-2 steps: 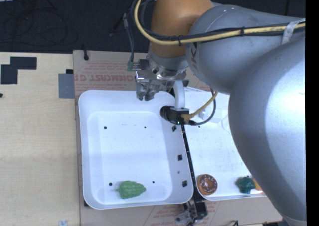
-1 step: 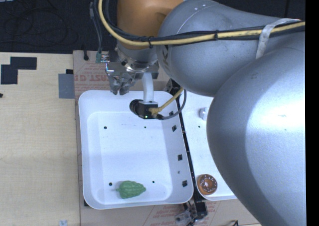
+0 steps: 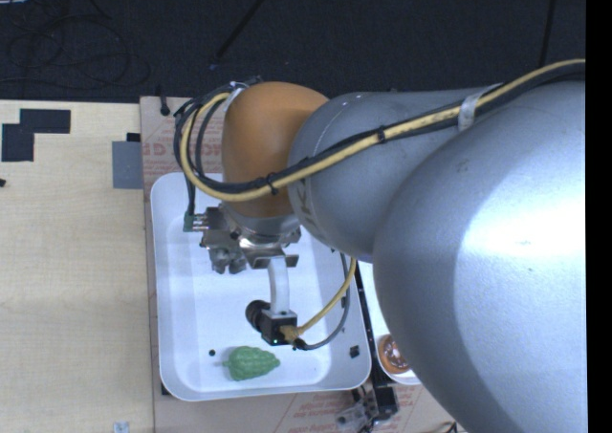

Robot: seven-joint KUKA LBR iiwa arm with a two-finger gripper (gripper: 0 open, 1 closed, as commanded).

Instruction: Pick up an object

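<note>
A lumpy green object (image 3: pixel 251 362) lies near the front edge of the left white bin (image 3: pixel 170 278). My gripper (image 3: pixel 237 251) hangs over the middle of that bin, below the orange wrist band, behind and above the green object and apart from it. The wrist hides most of the gripper, and I see nothing held in it.
My grey arm covers the right side of the view and most of the right bin. A small round brown-and-white thing (image 3: pixel 392 355) peeks out under the arm there. A tiny dark speck (image 3: pixel 211 355) lies left of the green object. Pale bench surface extends to the left.
</note>
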